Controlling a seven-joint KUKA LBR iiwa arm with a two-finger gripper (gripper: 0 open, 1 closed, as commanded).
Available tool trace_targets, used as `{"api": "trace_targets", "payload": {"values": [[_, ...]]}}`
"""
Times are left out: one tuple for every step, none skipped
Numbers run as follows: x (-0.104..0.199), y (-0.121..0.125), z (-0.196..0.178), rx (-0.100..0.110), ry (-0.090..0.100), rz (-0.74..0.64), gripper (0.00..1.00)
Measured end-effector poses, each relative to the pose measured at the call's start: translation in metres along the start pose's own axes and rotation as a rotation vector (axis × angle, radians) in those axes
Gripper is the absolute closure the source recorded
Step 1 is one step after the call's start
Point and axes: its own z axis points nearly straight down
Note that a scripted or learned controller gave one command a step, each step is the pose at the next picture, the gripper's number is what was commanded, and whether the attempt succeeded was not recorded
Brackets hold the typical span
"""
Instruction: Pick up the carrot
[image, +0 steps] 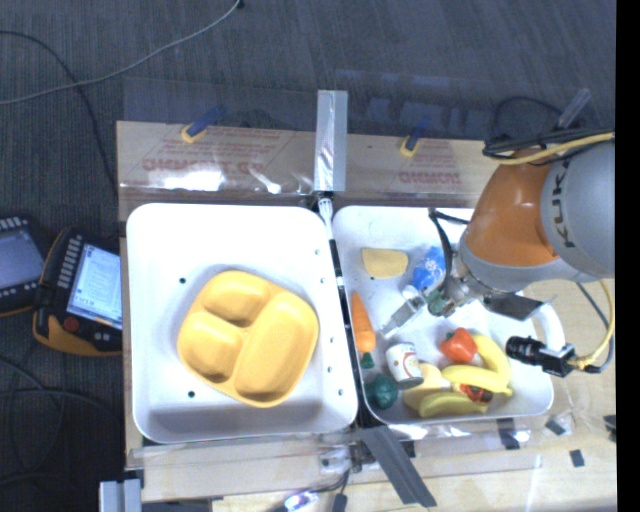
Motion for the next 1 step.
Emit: {"api": "trace_targets", "payload": {"values": [[-0.0361, 0.0439, 0.0415, -0.01, -0.006, 0.02, 0.0]]}}
